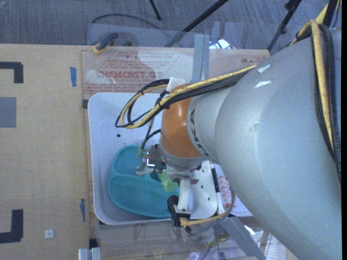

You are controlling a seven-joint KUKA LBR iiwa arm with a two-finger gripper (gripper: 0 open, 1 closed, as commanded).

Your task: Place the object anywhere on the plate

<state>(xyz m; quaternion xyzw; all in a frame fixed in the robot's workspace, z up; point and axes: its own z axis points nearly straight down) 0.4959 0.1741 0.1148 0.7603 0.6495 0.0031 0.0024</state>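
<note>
A teal plate (133,195) lies in the near part of the white bin (103,123), with a second teal piece (123,161) overlapping its far edge. My gripper (147,160) hangs low over the plate's right side, below the orange wrist band (176,131). The wrist and a white bracket (198,191) cover most of it. A small light green object (169,184) shows at the plate's right edge, tight against the gripper body. I cannot tell whether it is held or resting on the plate.
The grey arm fills the right half of the view and hides the right bin. Yellow and black cables (138,104) loop over the bin's far part. A tan board (43,145) lies left of the bin.
</note>
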